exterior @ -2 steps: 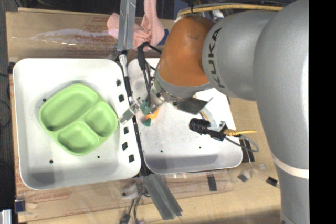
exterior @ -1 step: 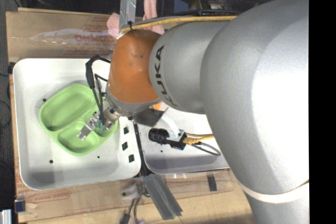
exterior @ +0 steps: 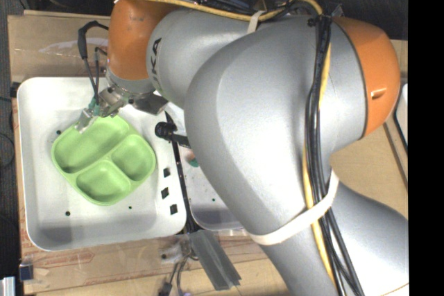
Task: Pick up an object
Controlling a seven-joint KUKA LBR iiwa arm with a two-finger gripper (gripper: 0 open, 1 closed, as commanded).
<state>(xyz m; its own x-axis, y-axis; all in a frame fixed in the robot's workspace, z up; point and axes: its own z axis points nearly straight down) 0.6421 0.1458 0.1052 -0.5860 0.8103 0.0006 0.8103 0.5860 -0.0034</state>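
Grey arm (exterior: 277, 135) dominates the camera view, coming in from the right and covering most of the right bin (exterior: 215, 218), of which just a lower-left corner strip shows. Orange band (exterior: 132, 38) above the wrist sits over the far edge of the left bin. Black and yellow cables run along the arm, strapped with a white tie.

Desk (exterior: 48, 38) is brown, carrying both white bins side by side. Left bin (exterior: 41, 149) is in full view, shallow, with a few dark specks on its floor.

Green tray (exterior: 104, 157) with three compartments lies in the left bin, roughly mid-bin, flat on the floor, turned diagonal to the bin walls.

Tool (exterior: 92, 112) is low at the tray's upper rim, touching or just over the edge of the big compartment. Cannot tell its state or whether it has the rim; too small and cluttered there.

Small black pieces (exterior: 166, 184) sit on the divider between the bins.
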